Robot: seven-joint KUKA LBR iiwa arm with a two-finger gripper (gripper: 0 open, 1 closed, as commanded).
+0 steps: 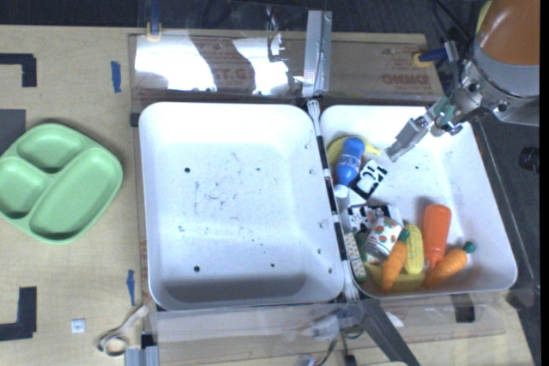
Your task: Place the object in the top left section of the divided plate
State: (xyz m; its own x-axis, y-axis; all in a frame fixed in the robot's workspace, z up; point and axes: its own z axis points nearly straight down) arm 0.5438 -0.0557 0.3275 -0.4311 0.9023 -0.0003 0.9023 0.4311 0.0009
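Clearly nothing is picked yet: the gripper point(393, 152) hangs over the right bin point(493, 210), near its far left corner, and I cannot tell its state. Just beside its tip lie a blue bottle point(348, 161) and a yellow piece point(337, 147). More toys crowd the near left corner, an orange carrot point(437, 231) among them. The green divided plate point(58, 181) waits at the bench's left edge, well apart.

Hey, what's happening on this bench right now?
A robot arm reaches in from the right, its gripper hanging over the right bin, close to a blue bottle among toy foods such as an orange carrot. The green divided plate sits on the bench left of the left bin, with nothing placed in it yet.
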